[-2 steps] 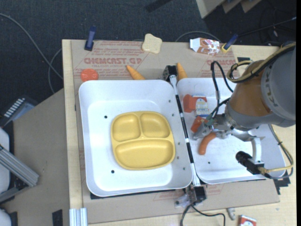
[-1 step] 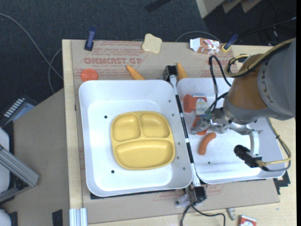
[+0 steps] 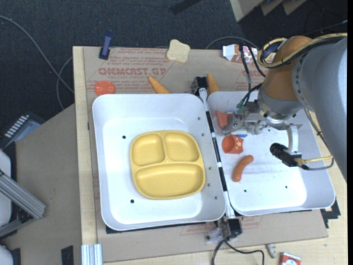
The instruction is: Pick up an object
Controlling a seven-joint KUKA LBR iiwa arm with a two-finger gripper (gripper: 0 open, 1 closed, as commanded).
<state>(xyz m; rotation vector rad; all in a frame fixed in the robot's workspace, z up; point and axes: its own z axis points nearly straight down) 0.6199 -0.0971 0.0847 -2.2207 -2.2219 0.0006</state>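
1. as far as can be judged, the task is at an early stage: nothing is seen lifted, and the gripper (image 3: 238,127) is lowered into the far left part of the right bin (image 3: 287,195).
2. whether the gripper is spread or pressed together cannot be told, since its tip is blurred and partly hidden by the wrist.
3. three candidate objects are seen in the right bin: a small red piece (image 3: 222,118) just beside the gripper, an orange-red lump (image 3: 232,143) near it on the near side, and an orange sausage (image 3: 242,167) lying nearer still.
4. a grasp and a lift are judged to be left to do.
5. a yellow divided tray (image 3: 166,164) is held in the left bin (image 3: 110,148).
6. the bins are set on a cardboard-covered bench (image 3: 132,70), where a bread slice (image 3: 178,50), a carrot (image 3: 158,85), an orange disc (image 3: 104,87) and a blue item (image 3: 105,44) are scattered along the far side.
7. dark carpet (image 3: 44,15) with cables is seen around the bench.
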